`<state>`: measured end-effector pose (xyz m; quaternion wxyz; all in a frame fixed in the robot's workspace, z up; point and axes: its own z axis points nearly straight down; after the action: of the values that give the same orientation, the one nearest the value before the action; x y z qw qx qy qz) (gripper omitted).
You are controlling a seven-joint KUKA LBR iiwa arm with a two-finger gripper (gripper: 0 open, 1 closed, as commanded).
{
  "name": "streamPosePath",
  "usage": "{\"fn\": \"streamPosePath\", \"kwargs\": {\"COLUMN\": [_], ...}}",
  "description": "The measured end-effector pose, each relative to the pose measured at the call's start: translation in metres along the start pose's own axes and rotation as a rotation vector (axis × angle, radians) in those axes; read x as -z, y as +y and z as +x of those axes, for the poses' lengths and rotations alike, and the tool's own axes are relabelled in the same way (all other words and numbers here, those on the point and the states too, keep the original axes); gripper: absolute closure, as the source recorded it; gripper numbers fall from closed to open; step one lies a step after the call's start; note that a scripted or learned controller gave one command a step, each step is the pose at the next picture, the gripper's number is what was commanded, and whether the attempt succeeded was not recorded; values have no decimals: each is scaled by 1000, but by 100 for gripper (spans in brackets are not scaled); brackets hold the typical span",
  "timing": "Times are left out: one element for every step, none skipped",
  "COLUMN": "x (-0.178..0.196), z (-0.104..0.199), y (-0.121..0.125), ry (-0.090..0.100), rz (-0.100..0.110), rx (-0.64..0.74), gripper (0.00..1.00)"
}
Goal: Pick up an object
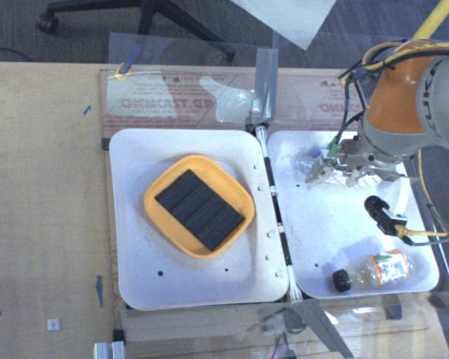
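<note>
Well up-frame from the bottle [380, 268], near the far wall of the same white bin [337, 234], seeing the gripper [323, 172] hanging low right beside what looks like a small clear scrap [311, 163]. Not managing to tell whether apart or together from this angle, so not calling it, and not seeing anything clamped either. Guessing at the scrap or the bottle as the target, the bottle lying on its side by the near rim, black cap pointing toward the other bin. Worrying mostly about closing on something that flimsy and coming up with nothing, or just shoving it into the wall. Also worrying about the bottle rolling off if nudged, being round. Ignoring the orange tray [198, 214], sitting well across from the bottle in the neighbouring bin and looking too wide for a pinch anyway.
</note>
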<state>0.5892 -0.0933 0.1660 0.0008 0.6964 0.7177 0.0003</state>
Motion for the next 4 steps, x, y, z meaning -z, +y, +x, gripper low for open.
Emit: {"fn": "streamPosePath", "kwargs": {"x": [-17, -54, -69, -57], "z": [-63, -53, -26, -27], "y": [35, 61, 52, 54], "ry": [-1, 0, -11, -13], "rz": [-1, 1, -20, -27], "rx": [-45, 254, 510, 507], "gripper": [0, 0, 0, 100]}}
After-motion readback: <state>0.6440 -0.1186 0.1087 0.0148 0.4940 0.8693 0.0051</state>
